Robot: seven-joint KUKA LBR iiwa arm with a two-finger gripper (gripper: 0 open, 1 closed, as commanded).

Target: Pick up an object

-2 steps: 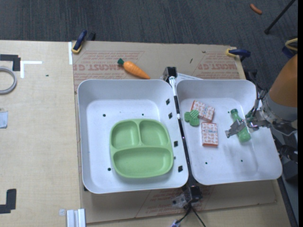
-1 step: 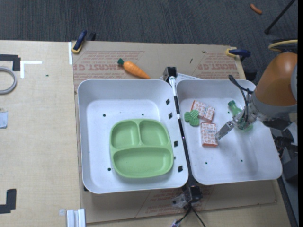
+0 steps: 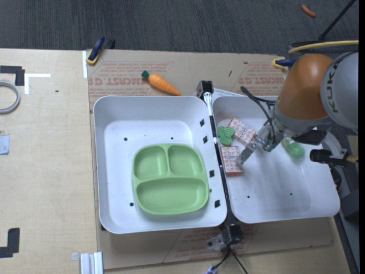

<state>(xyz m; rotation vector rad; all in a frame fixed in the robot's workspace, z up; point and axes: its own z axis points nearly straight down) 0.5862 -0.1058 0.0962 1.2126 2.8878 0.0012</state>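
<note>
Plate (image 3: 170, 179) in bin (image 3: 108, 153) (left one)

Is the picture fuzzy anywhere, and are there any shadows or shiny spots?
In the camera view, the green plate and the carrot look sharp; the gripper and the small cards under it are a bit soft. The left bin has gentle shadows along its walls, and the arm's orange band shows a soft shine. No harsh glare.

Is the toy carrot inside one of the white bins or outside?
Outside. The toy carrot lies on the cardboard behind the left bin, beyond its back rim and not touching the green plate.
</note>
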